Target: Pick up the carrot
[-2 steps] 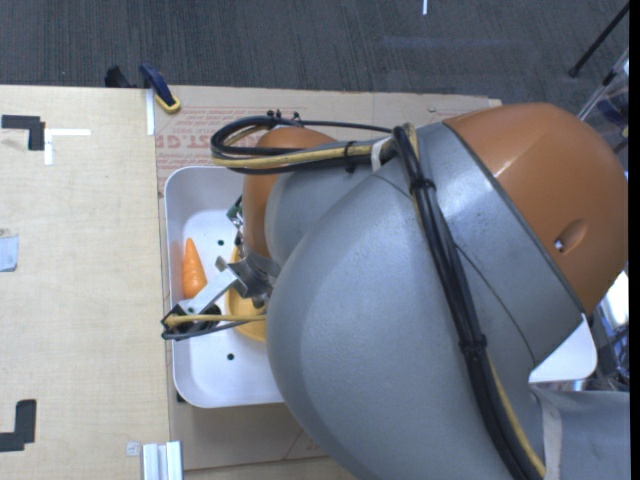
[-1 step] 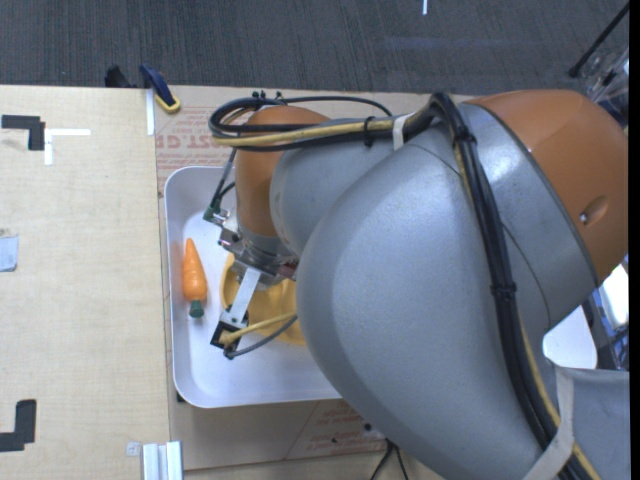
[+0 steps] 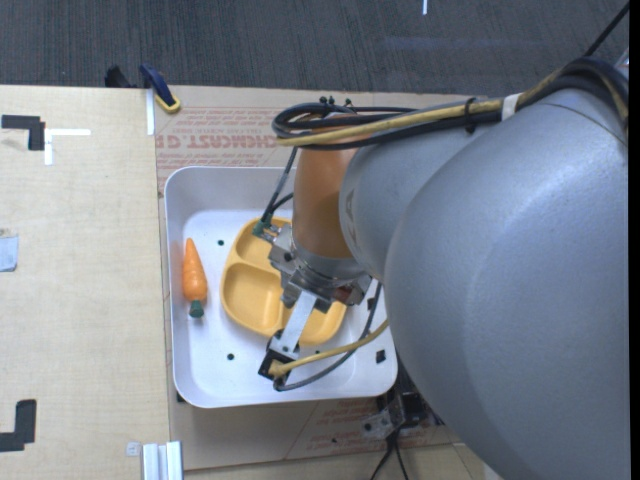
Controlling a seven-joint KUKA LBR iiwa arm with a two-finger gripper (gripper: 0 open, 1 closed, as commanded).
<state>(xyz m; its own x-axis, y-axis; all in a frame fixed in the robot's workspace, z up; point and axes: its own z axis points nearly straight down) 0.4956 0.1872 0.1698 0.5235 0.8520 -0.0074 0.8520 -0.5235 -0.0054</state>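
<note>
We note the carrot [image 3: 193,271] lying flat along the left edge of the white bin [image 3: 213,386], green stub toward the near edge, just beside a yellow divided dish [image 3: 250,298]. The gripper [image 3: 318,290] hangs over the dish's right half, mid-bin, apart from the carrot. We cannot tell whether it is open or closed.

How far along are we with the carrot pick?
Done: nothing visible yet; the orange carrot with a green tip lies on the floor of the white bin, near its left wall. Under way: the grey arm's orange-banded wrist hangs over the yellow divided plate, beside the carrot. Left: reach it, grip, lift.
</note>
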